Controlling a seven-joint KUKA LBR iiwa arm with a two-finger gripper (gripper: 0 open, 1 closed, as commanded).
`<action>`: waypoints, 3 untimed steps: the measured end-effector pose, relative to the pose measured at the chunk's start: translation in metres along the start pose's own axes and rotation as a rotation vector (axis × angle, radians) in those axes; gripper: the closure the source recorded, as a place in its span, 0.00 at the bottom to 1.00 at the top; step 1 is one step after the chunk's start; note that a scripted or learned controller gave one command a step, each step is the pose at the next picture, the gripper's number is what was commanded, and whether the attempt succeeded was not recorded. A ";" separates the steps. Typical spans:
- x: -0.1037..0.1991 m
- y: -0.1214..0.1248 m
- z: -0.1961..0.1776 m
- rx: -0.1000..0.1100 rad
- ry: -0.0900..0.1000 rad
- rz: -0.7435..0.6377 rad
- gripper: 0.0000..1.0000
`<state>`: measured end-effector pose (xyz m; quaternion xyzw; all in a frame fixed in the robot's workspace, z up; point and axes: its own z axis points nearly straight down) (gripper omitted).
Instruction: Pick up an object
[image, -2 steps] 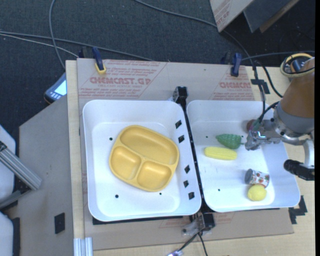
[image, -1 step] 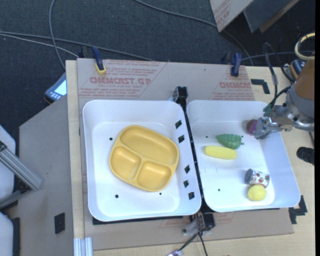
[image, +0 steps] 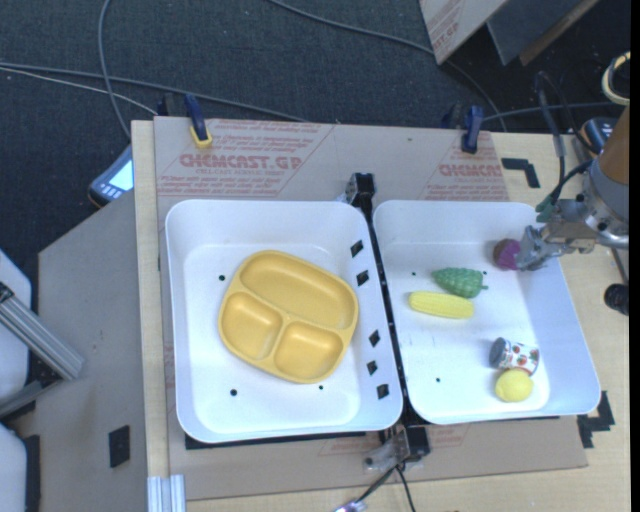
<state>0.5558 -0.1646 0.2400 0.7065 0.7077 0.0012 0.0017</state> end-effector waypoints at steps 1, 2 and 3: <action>0.059 -0.007 0.010 0.007 0.005 -0.004 1.00; 0.121 -0.006 0.010 0.006 0.005 -0.006 1.00; 0.178 -0.015 0.021 0.008 0.005 -0.005 1.00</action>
